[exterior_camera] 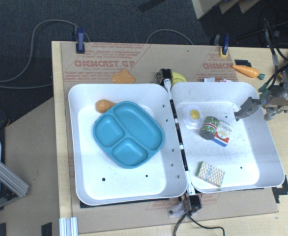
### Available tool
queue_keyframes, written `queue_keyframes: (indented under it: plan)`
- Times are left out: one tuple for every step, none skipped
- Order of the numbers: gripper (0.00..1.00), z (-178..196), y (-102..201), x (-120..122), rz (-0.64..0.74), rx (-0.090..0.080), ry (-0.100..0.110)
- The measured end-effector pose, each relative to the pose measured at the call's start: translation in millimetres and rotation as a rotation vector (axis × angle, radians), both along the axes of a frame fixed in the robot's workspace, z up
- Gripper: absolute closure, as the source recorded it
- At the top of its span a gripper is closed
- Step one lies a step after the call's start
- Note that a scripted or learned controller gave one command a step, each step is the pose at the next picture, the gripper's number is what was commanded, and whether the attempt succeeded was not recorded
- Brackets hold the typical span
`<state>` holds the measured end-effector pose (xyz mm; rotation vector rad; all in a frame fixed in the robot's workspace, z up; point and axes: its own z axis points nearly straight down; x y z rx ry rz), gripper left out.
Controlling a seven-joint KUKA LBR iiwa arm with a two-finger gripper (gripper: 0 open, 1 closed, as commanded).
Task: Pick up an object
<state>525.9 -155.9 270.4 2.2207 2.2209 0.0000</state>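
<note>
1. My jaws [248, 108]: at the right bin's far right edge, over its rim. I cannot tell how they stand, and nothing shows between them.
2. Right shallow white bin [262, 151]: holds a small round green-labelled can [210, 127] near its middle, beside a white packet with red and blue ends [222, 138]; a small yellow ball [195, 115] toward the far left corner; a flat patterned packet [211, 174] near the front edge.
3. Left shallow white bin [85, 146]: holds a blue three-compartment plastic plate [128, 133] and a small orange ball [103, 105] at its far edge.
4. Risk, as I judge it: can and packet touch, so closing there may nudge both away or roll the can.
</note>
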Motion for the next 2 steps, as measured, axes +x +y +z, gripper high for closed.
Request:
queue_keyframes:
  plan:
    - [0.0,-70.5,30.6,24.6,0.003,0.003,0.005]
    - [0.0,-183.6,31.3,52.9,0.002,-0.004,-0.005]
